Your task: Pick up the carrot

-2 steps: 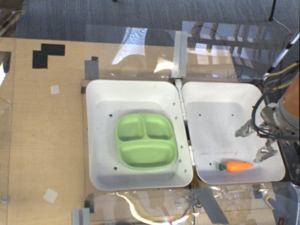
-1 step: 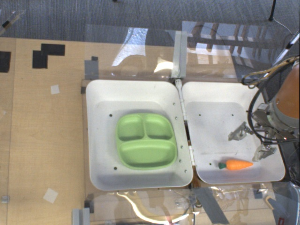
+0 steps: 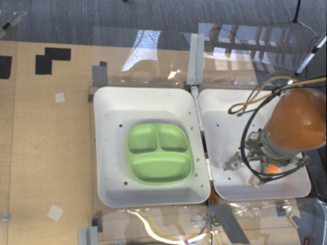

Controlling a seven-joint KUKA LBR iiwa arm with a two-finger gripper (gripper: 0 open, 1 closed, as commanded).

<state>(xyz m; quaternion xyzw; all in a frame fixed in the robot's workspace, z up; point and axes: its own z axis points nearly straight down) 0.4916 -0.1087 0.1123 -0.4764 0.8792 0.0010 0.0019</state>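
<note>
Orange carrot: a small orange carrot (image 3: 272, 169) shows as a bright patch low in the right bin, near its front wall, directly under the arm's wrist and largely covered by it.
End effector: the grey metal end effector (image 3: 265, 166) reaches down into the right bin over the carrot; cables and the wrist hide its tips, so whether it grips anything cannot be told.
Cables: black cables (image 3: 255, 170) loop round the wrist and sag toward the bin floor.
Right bin: the shallow white plastic right bin (image 3: 219, 137) sits just beside the left one, their inner walls touching along a grey divider.
Green tray: a light green plastic tray with three compartments (image 3: 159, 153), two small ones at the back and one wide one in front, lies flat in the middle of the left bin.
Left bin: the shallow white plastic left bin (image 3: 110, 137) holds the green tray.
Arm: the grey arm's orange band (image 3: 299, 119) bulges above the wrist at the right.
Bench: the pale wooden bench (image 3: 46, 152) carries black square markers near its far left edge.
</note>
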